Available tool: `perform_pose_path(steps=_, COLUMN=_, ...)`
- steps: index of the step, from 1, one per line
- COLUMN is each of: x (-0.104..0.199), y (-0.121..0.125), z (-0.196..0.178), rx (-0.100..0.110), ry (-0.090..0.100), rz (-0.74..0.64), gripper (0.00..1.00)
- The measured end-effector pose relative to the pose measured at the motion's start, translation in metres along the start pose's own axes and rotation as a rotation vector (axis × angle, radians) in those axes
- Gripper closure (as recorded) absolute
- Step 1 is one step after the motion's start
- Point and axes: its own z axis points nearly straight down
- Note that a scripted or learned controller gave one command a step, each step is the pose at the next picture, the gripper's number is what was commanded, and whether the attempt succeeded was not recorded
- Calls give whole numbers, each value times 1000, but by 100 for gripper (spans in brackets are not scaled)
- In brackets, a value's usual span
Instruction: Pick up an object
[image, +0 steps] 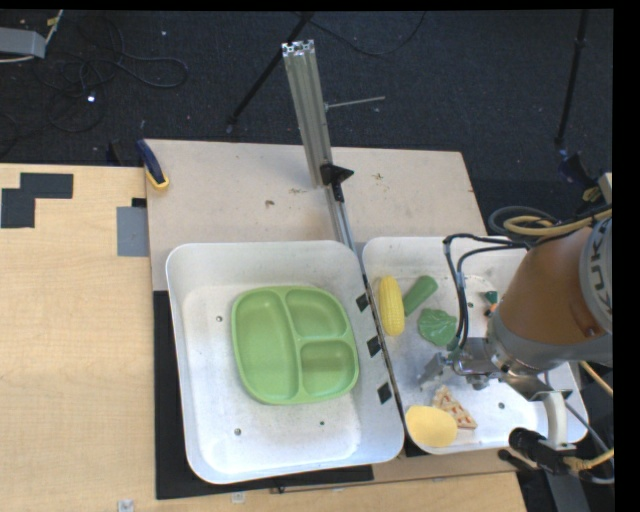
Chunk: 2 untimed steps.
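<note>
In the right bin (400, 262) lie a yellow corn cob (390, 305), a green pepper-like piece (419, 291), a green leafy piece (437, 326), a tan waffle-like piece (455, 407) and a pale yellow round piece (431, 427). My gripper (447, 366) hangs low in this bin, just below the leafy piece and above the waffle piece. The orange band and wrist cover most of it, and I see nothing clearly between its fingers.
The left bin (190, 280) holds a green divided plate (296, 343). A metal post (308, 110) rises behind the bins. A black cable (458, 275) loops over the right bin, and the arm's bulk (555, 300) covers the bin's right part.
</note>
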Motion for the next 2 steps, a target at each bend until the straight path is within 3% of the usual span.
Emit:
perform_pose_path(steps=1, x=0, y=1, z=39, rx=-8, ry=0, rz=0, gripper=0)
perform_pose_path(steps=2, x=-1, y=4, z=26, rx=-16, ry=-1, rz=6, gripper=100)
